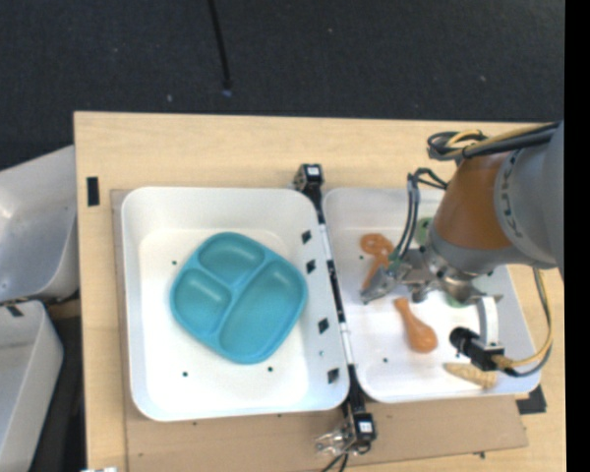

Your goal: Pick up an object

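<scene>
A blue divided plate (pixel 239 296) lies flat in the left bin (pixel 147 382). In the right bin (pixel 374 382), an orange spoon-like piece (pixel 376 246) lies near the back and an orange drumstick-shaped piece (pixel 416 327) lies in the middle. A tan, ridged piece (pixel 470 374) sits at the front right corner. My gripper (pixel 385 281) hangs low over the right bin, between the two orange pieces, below the orange wrist band (pixel 472 209). Nothing shows between its fingers.
A divider wall with black clips (pixel 326 293) separates the two bins. Black cables (pixel 452 144) loop off the arm at the back right. A white container (pixel 20 234) stands off the bench to the left. Wood bench edge (pixel 226 150) surrounds the bins.
</scene>
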`<act>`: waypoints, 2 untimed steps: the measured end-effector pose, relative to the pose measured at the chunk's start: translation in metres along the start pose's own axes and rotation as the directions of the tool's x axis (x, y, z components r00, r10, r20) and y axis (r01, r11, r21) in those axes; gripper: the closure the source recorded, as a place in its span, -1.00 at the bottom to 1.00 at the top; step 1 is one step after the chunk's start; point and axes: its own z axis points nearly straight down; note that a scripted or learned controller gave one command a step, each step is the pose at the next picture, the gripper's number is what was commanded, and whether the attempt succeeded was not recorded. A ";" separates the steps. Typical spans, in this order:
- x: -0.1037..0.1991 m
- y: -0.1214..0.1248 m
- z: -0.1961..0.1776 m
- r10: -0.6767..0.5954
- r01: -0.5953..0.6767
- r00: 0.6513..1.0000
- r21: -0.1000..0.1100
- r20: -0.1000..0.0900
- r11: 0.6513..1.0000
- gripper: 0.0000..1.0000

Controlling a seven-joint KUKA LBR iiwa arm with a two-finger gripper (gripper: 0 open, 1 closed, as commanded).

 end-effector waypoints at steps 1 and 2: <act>0.000 0.002 -0.013 0.006 -0.006 1.000 -0.007 -0.001 1.000 1.00; -0.009 0.004 -0.076 0.006 -0.006 1.000 -0.011 0.000 1.000 1.00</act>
